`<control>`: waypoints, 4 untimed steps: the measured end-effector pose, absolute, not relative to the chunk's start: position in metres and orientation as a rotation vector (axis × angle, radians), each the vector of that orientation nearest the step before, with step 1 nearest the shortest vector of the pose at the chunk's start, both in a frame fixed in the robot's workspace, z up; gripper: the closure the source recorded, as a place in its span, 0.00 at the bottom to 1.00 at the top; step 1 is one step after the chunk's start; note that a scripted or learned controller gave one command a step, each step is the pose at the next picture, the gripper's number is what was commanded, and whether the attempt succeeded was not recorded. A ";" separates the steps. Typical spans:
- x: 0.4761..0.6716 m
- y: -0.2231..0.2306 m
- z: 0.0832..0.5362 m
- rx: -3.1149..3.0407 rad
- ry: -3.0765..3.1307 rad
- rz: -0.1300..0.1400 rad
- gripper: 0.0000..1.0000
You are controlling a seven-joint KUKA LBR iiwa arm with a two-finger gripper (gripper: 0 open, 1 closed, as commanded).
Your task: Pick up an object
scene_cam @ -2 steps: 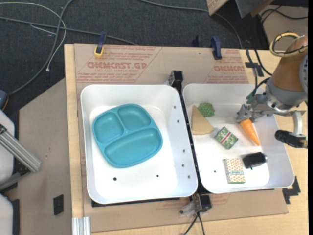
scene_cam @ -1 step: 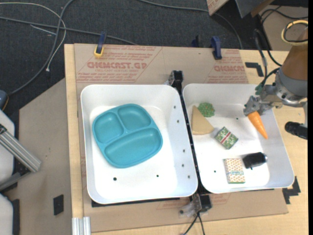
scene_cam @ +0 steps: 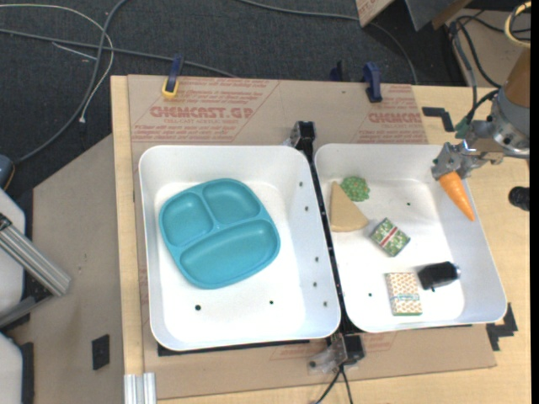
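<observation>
My gripper [scene_cam: 452, 163] is at the far right edge of the right bin [scene_cam: 421, 316], below the grey wrist. It is shut on the thick top end of an orange carrot [scene_cam: 460, 195], which slants down and to the right from the fingers over the bin's right wall. Lying in the same bin are a green bumpy piece [scene_cam: 355, 188], a tan wedge [scene_cam: 344, 209], a small green and red packet [scene_cam: 389, 236], a black block [scene_cam: 438, 274] and a small patterned carton [scene_cam: 404, 293].
The left bin [scene_cam: 168, 318] holds a blue divided plate [scene_cam: 221, 232]. Black clips [scene_cam: 302, 133] join the two bins at their shared wall. Blue clamps [scene_cam: 173, 74] pin the cardboard sheet at the back. Cables run over the dark floor at the upper left.
</observation>
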State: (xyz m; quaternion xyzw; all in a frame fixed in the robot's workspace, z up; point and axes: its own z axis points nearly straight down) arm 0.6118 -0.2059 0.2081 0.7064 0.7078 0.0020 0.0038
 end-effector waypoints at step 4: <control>0.574 -0.046 0.253 2.219 2.230 0.000 1.00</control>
